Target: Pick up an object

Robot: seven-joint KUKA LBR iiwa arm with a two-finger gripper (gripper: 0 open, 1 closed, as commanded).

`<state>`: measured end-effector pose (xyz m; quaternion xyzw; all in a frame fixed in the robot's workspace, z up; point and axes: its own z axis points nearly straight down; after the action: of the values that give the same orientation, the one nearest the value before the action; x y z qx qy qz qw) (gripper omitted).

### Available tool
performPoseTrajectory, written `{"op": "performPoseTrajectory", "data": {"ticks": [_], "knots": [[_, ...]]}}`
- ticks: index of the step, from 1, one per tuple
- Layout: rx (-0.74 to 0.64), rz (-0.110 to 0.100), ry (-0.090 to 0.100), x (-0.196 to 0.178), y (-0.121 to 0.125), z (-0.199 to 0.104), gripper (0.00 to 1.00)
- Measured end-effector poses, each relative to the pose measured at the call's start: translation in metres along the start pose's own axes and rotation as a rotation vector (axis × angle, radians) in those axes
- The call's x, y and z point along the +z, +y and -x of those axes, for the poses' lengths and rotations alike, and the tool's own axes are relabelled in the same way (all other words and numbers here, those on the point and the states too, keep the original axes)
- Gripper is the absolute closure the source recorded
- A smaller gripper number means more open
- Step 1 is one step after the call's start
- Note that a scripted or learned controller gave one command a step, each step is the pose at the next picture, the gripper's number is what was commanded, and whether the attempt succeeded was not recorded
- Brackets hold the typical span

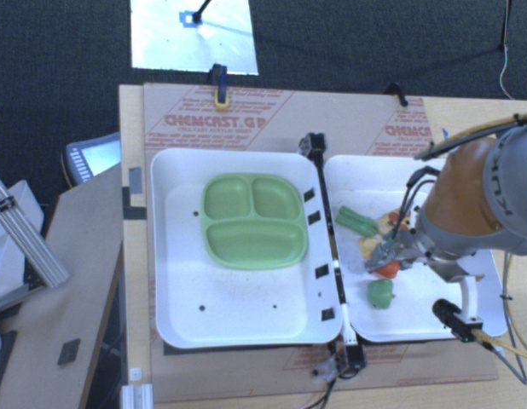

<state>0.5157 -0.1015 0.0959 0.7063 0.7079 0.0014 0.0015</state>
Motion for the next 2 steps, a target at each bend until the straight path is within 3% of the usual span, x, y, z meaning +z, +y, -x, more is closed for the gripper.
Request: {"op": "performPoseTrajectory", "data": {"ticks": [2], "knots": [[-0.002, 0.004, -0.002, -0.115, 0.009, -0.004, 1.0]]}}
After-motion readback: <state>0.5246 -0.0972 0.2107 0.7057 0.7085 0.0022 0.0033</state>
